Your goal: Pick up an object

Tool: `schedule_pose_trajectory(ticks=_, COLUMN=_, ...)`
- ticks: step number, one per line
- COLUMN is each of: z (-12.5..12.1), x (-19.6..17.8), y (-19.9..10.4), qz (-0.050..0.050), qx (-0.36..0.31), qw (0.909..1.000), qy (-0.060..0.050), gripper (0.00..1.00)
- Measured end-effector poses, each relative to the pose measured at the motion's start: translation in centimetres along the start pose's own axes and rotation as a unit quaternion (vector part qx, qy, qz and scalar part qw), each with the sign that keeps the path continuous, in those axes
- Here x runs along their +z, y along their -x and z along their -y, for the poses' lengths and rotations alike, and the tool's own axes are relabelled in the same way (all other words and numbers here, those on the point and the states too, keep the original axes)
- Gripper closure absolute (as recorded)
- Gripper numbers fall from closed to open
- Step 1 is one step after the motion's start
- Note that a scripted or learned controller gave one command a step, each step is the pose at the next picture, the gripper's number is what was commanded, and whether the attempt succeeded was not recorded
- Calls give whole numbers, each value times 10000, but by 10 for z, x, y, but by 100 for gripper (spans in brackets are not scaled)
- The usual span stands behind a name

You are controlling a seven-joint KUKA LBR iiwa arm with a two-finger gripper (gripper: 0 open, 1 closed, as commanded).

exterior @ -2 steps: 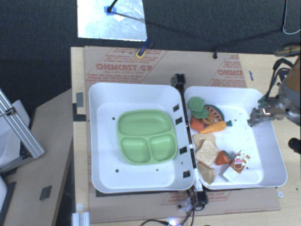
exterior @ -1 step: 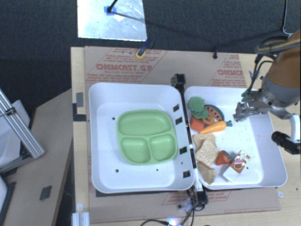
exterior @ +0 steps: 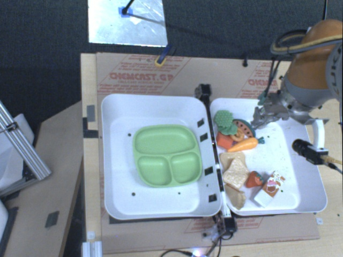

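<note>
Tool (exterior: 259,116) sits low over the right bin (exterior: 308,197), at its upper part, tip just right of the watermelon slice (exterior: 242,127). Can't tell if it's apart or together from this angle, too small + dark against the arm (exterior: 316,63). I see nothing between the tips, so I'm not calling a grasp.

Landmark = carrot (exterior: 244,144), lying roughly across the bin near the divider side. Rel. to it:
- watermelon slice just above, touching or nearly
- broccoli (exterior: 225,121) above-left
- tomato-ish red piece (exterior: 225,141) just left, touching
- bread slices (exterior: 234,173) below, stacked/overlapping; can't tell how many
- small red item, maybe a strawberry (exterior: 254,179), below, beside the bread
- white/red carton (exterior: 269,189) below-right, well apart from carrot

Left bin (exterior: 115,143) holds a green divided plate (exterior: 166,155), no tool near it.

Progress, my read: approach phase only. Nothing lifted, all objs look resting on the bin floor. Left to do: commit to a target (watermelon or carrot seem closest to the tip), close on it, lift clear. Cluster there is tight, so I'd expect a risk of nudging neighbours or pinching two things. Counter (exterior: 134,71) otherwise n/a.
</note>
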State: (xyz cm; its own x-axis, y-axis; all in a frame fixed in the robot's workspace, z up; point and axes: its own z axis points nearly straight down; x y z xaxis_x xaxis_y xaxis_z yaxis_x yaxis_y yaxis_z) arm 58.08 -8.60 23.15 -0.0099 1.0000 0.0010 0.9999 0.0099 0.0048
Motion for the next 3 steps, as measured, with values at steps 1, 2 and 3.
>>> schedule_pose_trajectory(ticks=1, z=-12, x=-5, y=-53, qz=-3, qx=-3, qw=10000, qy=-5, gripper=100)
schedule_pose_trajectory(ticks=2, z=-21, x=15, y=-83, qz=3, qx=14, qw=10000, qy=-21, gripper=100)
schedule_pose_trajectory(ticks=3, z=-21, x=16, y=-74, qz=8, qx=46, qw=10000, qy=-18, gripper=100)
